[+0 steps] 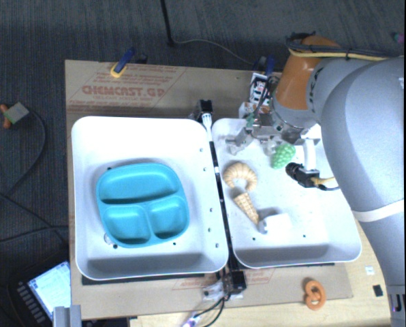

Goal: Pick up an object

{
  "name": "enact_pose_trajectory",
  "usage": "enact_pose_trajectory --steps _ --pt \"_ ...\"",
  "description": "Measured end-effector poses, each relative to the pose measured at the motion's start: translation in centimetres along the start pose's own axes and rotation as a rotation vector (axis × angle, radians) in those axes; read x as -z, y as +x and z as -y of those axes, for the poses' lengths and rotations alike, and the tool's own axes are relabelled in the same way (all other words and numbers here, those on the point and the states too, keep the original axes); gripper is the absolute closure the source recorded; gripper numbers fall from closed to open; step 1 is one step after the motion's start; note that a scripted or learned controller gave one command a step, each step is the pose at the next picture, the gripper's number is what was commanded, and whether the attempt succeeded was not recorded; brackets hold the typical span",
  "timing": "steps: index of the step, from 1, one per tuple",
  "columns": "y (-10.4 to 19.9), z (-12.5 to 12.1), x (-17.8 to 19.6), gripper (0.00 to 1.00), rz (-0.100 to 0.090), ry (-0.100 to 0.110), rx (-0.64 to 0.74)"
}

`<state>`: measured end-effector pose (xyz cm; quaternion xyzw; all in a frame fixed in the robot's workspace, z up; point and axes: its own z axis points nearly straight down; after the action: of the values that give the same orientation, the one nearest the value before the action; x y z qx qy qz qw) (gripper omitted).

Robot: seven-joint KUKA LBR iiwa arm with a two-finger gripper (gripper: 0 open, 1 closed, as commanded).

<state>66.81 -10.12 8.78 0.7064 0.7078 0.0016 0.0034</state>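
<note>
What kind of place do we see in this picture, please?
Probably a robotics lab bench for grasping trials. Two white bins sit side by side on a board, holding toy items such as a croissant and a blue divided tray, with cables on the carpet.

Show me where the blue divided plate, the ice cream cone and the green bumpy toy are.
blue divided plate (pixel 143 203), camera view, on the ridge between compartments
ice cream cone (pixel 246 205), camera view, mid-cone
green bumpy toy (pixel 282 155), camera view, its middle
</note>
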Motion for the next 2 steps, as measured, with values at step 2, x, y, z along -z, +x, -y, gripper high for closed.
enact_pose_trajectory --steps 2 --pt "-6.6 0.0 0.5 1.0 0.0 0.007 -0.002"
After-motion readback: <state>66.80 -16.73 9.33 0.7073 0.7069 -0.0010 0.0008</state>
